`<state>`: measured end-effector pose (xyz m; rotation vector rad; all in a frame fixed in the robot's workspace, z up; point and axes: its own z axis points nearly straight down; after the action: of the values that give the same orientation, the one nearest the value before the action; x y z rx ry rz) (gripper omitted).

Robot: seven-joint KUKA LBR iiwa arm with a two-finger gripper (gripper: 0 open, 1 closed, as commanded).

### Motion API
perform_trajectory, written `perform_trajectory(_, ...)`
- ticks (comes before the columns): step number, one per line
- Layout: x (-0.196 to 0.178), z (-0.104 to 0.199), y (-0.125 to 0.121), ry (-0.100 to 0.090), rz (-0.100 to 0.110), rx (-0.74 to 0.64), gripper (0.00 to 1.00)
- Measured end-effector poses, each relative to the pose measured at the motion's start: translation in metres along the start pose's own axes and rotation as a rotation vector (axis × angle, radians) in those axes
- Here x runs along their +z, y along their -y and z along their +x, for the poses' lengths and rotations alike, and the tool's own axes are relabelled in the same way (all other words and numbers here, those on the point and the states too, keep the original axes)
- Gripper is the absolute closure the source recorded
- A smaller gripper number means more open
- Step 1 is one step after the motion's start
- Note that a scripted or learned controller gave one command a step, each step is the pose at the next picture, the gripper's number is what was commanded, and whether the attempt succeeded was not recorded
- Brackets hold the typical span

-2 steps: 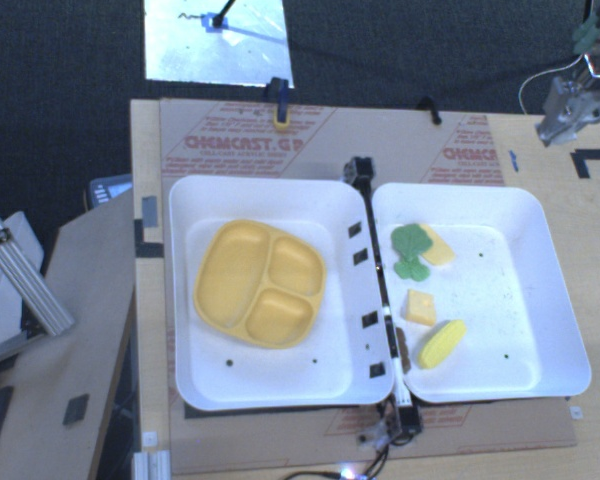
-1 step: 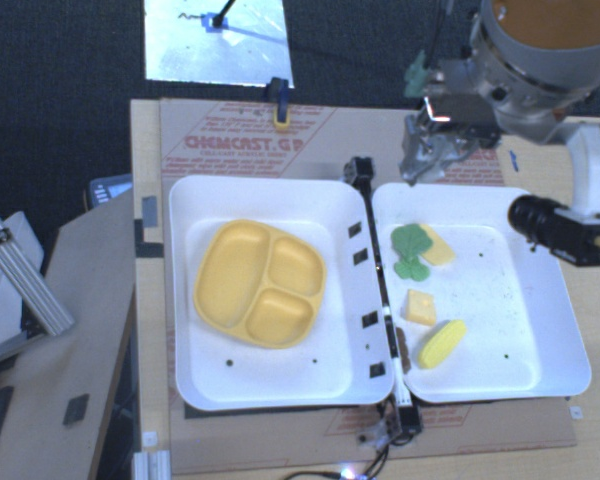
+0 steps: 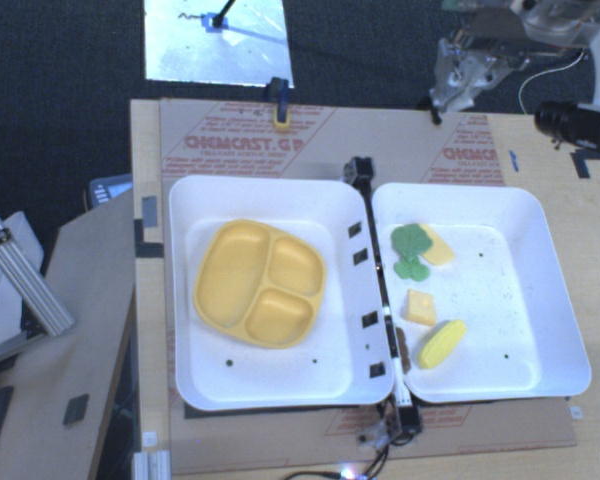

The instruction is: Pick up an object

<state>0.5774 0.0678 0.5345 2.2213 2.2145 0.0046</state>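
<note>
Camera view: pincer sits in upper right of frame, hanging past the tabletop's far edge, well apart from both bins. Nothing betw its fingers; can't tell how far open they are at this size.

Right bin, lower right of frame, holds the loose items, all near its left wall: green broccoli-like piece touching a pale yellow wedge, a yellow cube just below, then a corn cob lowest, lying tilted.

Left bin, centre-left, holds a yellow divided plate w/ three compartments.
</note>
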Motion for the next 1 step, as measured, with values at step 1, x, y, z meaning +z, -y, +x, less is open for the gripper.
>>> perform_trajectory(1, 0.0012, 0.1408, -0.0367, -0.006, 0.004, -0.019, 1.00)
